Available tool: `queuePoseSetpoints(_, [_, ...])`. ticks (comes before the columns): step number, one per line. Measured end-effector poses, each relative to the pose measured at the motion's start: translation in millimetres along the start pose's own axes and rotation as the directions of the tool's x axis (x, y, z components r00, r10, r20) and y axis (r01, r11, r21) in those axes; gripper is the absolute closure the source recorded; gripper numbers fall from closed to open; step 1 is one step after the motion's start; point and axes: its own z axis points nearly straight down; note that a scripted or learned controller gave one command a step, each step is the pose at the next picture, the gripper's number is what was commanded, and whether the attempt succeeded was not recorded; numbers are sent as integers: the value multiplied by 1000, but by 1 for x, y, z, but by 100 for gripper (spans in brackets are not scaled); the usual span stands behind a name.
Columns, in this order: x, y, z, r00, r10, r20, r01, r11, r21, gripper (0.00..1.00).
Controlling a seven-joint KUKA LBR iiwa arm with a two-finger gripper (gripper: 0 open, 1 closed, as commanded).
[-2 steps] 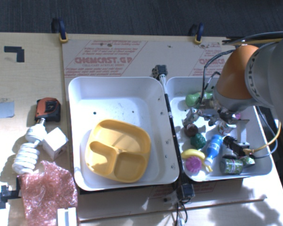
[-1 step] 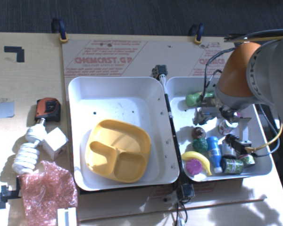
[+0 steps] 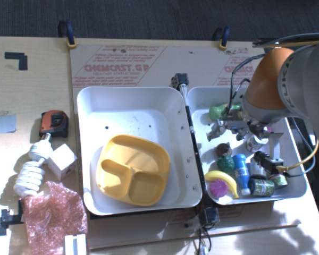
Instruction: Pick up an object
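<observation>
- Two shallow white plastic bins sit side by side on a brown board; the left bin (image 3: 133,102) is the wider one.
- The left bin holds one yellow tray (image 3: 132,169), rounded and smooth, split into three compartments, lying toward the near left corner.
- The right bin (image 3: 202,97) holds a cluster of small things along its near side: one curved yellow banana (image 3: 224,179), one round pink ball (image 3: 219,188) just beneath it, one upright blue bottle (image 3: 241,171), one dark green can (image 3: 265,186) on its side, and one dark round item (image 3: 224,151) too small to identify.
- One green object (image 3: 219,111) lies at the far side of the right bin, partly hidden by the arm.
- The gripper (image 3: 244,134) hangs over the middle of the right bin, above the cluster; whether its claw is open or closed cannot be told, as cables and metal parts blur it.
- Outside the bins, to the left: one spiral white bulb (image 3: 31,174), one white cube (image 3: 62,160), one orange-black tape measure (image 3: 55,122), one crinkled pink bag (image 3: 53,211).
</observation>
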Motion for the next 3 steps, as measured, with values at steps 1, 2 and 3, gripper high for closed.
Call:
queuePoseSetpoints(1, [-1,1,-10,1000,1,1,-1,1000,-2,100])
queuePoseSetpoints(2, [-1,1,-10,1000,1,1,-1,1000,-2,0])
queuePoseSetpoints(3, [-1,2,-21,1000,2,2,-2,1000,-5,100])
